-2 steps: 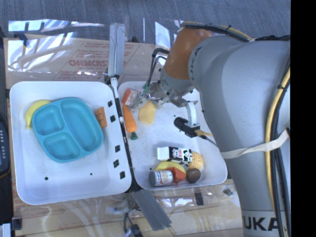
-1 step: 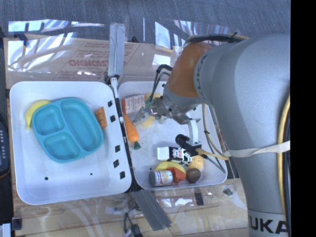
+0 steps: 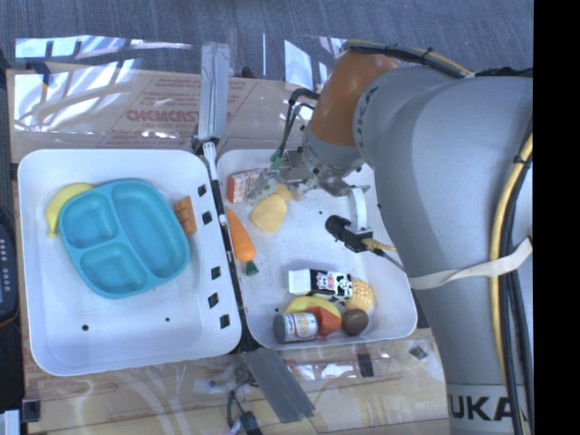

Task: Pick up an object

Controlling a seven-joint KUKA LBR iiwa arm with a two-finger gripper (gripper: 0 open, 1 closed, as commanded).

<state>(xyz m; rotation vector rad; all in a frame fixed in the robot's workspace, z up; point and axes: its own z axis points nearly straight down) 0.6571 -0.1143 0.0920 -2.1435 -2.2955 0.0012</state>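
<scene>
Hovering in the right bin, the tool touches a pale yellow block.

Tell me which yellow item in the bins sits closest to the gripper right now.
The pale yellow lump in the right bin, just below the gripper. The corn lies far down by the milk carton, and the banana is in the left bin.

Blue divided plate, orange carrot, pale yellow block, perhaps cheese.
</scene>
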